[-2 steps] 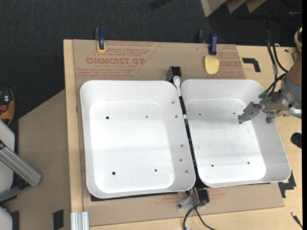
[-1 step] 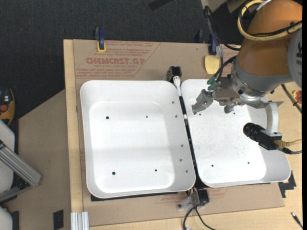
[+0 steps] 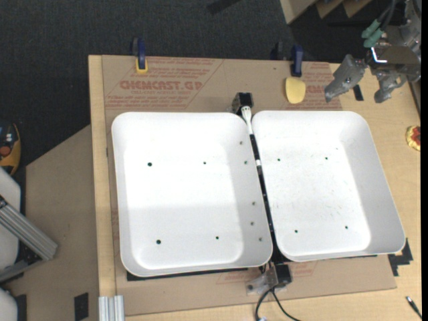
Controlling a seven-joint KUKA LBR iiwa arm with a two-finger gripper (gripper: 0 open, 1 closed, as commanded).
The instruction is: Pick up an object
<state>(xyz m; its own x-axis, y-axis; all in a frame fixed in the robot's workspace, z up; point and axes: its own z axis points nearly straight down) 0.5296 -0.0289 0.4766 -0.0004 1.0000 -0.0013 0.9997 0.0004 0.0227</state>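
Camera view: two shallow white bins sit side by side on the bench (image 3: 200, 79), the left bin (image 3: 127, 179) and the right bin (image 3: 374, 179), meeting along a dark seam at the middle. Both show bare floors with a few small dark dots.

The one loose thing in sight is a small yellow object (image 3: 295, 89), lying on the brown board just outside the right bin's far rim, toward 11 o'clock of that bin and directly below a blue clamp (image 3: 297, 59). It is rounded and slightly taller than wide; its long axis runs roughly 12 to 6 o'clock, the broader end toward 6. No clear pointing end can be made out.

The claw (image 3: 364, 85) hangs at the upper right, past the right bin's far corner. Its two grey fingers (image 3: 341, 82) stand spread apart, with nothing between them.

Key relation: the yellow object lies toward 9 o'clock from the claw, near but apart, at much the same depth in frame. Judgement: a grasp would need a short traverse toward 9 o'clock, then a descent, fingers straddling the narrow width.
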